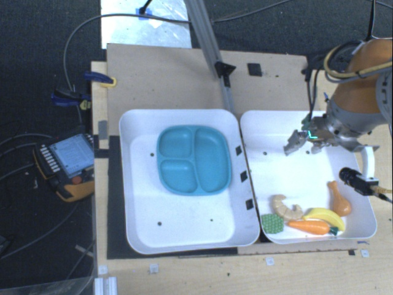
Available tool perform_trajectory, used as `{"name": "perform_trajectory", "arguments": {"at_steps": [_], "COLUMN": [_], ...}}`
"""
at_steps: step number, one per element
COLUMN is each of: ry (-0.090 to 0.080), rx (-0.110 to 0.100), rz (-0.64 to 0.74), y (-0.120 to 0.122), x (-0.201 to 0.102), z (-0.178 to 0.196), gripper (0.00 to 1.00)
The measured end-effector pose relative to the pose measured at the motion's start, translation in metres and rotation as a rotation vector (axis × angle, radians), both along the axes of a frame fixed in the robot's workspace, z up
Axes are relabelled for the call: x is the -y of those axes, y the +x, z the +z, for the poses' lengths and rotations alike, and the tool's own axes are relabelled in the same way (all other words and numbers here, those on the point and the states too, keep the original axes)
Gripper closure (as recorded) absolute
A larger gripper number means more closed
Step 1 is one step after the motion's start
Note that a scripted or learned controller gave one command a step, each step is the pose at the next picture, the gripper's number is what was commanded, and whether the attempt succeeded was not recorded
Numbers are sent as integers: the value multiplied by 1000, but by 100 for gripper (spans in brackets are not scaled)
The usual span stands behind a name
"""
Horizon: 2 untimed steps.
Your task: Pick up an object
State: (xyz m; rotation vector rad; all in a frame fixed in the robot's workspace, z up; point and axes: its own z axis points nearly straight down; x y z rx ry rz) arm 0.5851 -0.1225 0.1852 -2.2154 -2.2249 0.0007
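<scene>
1. Over the far part of the right bin, the gripper hangs w/ its fingers spread apart, nothing between them; arm comes in from the right, orange band above the wrist.
2. Objs all sit in the right bin's near-right corner, well apart from the gripper.
3. Carrot: lies flat, long axis approx left-right along the near wall, green end to the right, narrow tip to the left.
4. Banana: just beyond the carrot, touching it, curved, long axis also approx left-right.
5. Drumstick-like orange piece: long axis runs near-far w/ a slight tilt, thin end toward the far side, fat end toward the near side, just beside the banana.
6. Beige curved piece: left of the banana, arcs from far-left to near-right.
7. Green textured piece: at the near-left corner of the bin, just beside the beige piece.
8. Left bin: holds a blue divided plate, three compartments, toward the far side.
9. Both bins sit side by side on the bench.
</scene>
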Motion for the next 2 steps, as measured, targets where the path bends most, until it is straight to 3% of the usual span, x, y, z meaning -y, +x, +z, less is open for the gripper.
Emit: {"name": "perform_trajectory", "arguments": {"at_steps": [1, 2], "ry": [0, -2], "rx": [3, 4], "rz": [0, -3], "y": [1, 3], "x": [0, 3], "z": [1, -38], "gripper": [0, 0]}}
